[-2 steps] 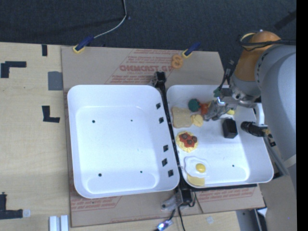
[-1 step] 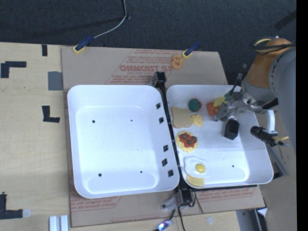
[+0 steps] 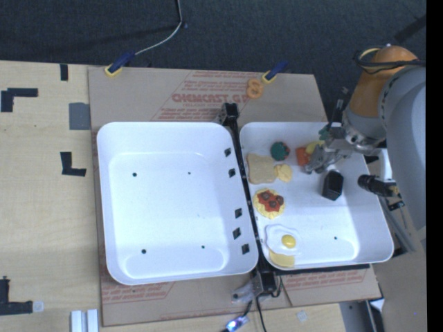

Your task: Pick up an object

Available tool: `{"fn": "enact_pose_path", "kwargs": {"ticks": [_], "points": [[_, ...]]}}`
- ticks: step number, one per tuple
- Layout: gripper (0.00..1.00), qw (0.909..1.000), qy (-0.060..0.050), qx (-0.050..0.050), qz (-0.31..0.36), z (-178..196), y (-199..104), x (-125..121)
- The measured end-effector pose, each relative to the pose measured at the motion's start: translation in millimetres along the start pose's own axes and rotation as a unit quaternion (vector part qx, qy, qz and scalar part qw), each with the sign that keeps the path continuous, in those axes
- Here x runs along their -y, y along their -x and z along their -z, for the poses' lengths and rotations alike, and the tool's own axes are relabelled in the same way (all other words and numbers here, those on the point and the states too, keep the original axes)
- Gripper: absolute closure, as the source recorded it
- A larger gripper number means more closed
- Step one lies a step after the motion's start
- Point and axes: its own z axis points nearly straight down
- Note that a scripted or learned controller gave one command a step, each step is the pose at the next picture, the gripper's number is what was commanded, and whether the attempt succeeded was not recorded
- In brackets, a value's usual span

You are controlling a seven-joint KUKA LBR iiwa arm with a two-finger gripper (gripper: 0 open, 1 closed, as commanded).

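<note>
The arm point(image 3: 387, 95) reached in over the right bin point(image 3: 360, 247), and its hand point(image 3: 320, 159) hung low at that bin's far side, just beside a small red-orange piece point(image 3: 303, 155); whether the hand was released or clenched could not be told. A black block point(image 3: 332, 185) lay on the bin floor just nearer than the hand. Along the right bin's left wall sat the toy foods: a green ball point(image 3: 279, 149), a tan slice point(image 3: 260, 168) touching a small yellow piece point(image 3: 284, 173), a little pizza point(image 3: 269, 203), and a fried egg point(image 3: 284, 240) at the near corner. The left bin point(image 3: 111, 206) stood against the right bin on the desk point(image 3: 41, 206).
</note>
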Motion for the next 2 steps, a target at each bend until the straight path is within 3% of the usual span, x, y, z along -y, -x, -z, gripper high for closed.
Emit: {"fn": "enact_pose_path", "kwargs": {"ticks": [2], "points": [[1.0,1.0,0.002,0.003,-0.002,0.2,-6.8,0.8]]}}
